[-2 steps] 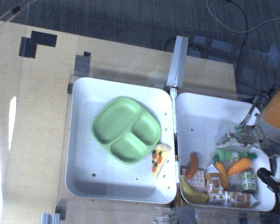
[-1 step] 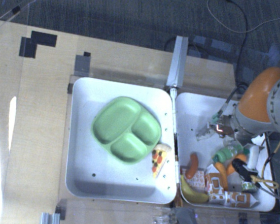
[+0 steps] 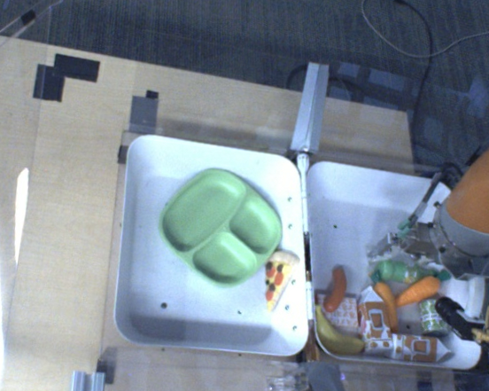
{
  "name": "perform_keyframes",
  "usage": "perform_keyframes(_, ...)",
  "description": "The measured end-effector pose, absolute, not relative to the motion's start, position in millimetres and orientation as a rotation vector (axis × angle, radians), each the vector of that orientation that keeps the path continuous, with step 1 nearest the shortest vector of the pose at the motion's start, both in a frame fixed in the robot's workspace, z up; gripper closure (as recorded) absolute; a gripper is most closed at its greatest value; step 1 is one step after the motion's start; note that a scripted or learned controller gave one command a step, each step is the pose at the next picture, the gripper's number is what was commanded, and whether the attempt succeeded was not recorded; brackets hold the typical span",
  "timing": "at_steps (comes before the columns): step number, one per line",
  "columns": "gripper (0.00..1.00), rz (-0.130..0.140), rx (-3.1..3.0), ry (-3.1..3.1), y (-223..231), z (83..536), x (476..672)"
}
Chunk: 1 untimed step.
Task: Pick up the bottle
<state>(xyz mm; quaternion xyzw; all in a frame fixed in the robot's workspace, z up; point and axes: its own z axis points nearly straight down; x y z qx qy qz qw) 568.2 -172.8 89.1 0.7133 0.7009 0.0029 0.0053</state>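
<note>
We can't tell the gripper (image 3: pixel 417 244) state; it sits low over the right bin (image 3: pixel 350 204), wrist and orange band blocking the tool end. The bottle (image 3: pixel 399 273), as we read it, is the green item just below the tool, jammed among clutter at the bin's right side, partly under the carrot (image 3: pixel 418 292). That ID is a judgement; it's small and blurry. Risks: the carrot lies across it, so a close could catch the carrot instead or pinch both and slip; the bin wall near the arm limits approach; a round bottle could roll out sideways. Right bin also holds a sausage (image 3: pixel 337 289), a banana (image 3: pixel 336 335), printed cartons (image 3: pixel 388 330) and a dark can-like item (image 3: pixel 432 319). The left bin (image 3: pixel 144 248) holds a green divided tray (image 3: pixel 221 225) and a pizza slice (image 3: pixel 278 275) against the right wall.
</note>
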Motion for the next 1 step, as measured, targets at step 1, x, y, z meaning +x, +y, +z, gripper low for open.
perform_keyframes(1, 1.00, 0.022, 2.229, 2.196, -169.4, 101.2, 571.5)
